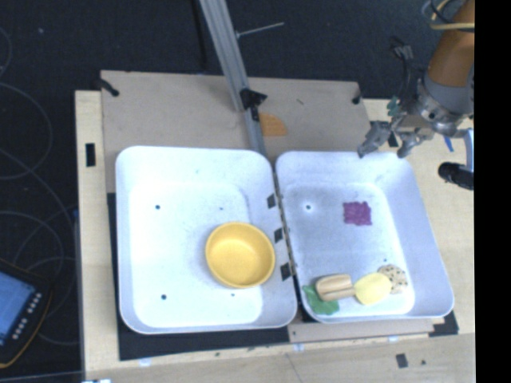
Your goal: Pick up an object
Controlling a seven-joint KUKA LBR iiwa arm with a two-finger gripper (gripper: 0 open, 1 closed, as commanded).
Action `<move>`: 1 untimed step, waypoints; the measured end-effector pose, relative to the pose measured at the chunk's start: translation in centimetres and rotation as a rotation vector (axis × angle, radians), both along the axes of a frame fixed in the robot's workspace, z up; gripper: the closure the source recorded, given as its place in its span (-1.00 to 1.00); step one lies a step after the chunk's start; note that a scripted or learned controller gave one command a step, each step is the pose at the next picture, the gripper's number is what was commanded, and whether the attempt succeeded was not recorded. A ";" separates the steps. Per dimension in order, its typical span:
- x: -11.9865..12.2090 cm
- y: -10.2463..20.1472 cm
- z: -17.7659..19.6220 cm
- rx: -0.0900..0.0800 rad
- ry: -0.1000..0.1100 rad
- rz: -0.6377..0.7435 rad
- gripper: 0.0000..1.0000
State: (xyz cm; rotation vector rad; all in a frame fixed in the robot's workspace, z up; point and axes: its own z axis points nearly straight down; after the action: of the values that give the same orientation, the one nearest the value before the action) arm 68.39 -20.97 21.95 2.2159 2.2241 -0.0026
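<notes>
arm enters from the right of the camera view; pincer [386, 142] hangs over the far right corner of the right bin [415, 190], just at its rim, fingers spread, nothing between them. likely a start or transit pose: high and off to the edge, so the bin contents stay visible from above. candidates for the pick sit well apart from the pincer. right bin: a purple patch [357, 213] lying flat mid-bin, nearest to the pincer; along the near edge a cluster of small items, a tan cylinder [333, 286], a yellow lump [371, 289] touching it, a speckled round piece [393, 276] just beside the lump, and a green scrap [321, 302] partly under the cylinder. left bin [144, 238]: a yellow bowl [239, 254], upright, mouth open, near the divider. judgement: no grasp begun; task at its first step. the purple patch looks thin and flat, hard to pinch off the floor. the clustered items are crowded against the bin wall, so a descent there risks nudging neighbours or catching the rim. the bowl rim offers a clean edge but needs a long reach across the surface [92, 214].
</notes>
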 end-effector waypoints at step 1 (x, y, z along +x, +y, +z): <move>0.0 0.0 0.0 -0.001 0.001 0.001 -1.00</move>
State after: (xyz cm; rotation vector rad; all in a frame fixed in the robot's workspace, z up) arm 68.38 -21.01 21.94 2.2146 2.2253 -0.0049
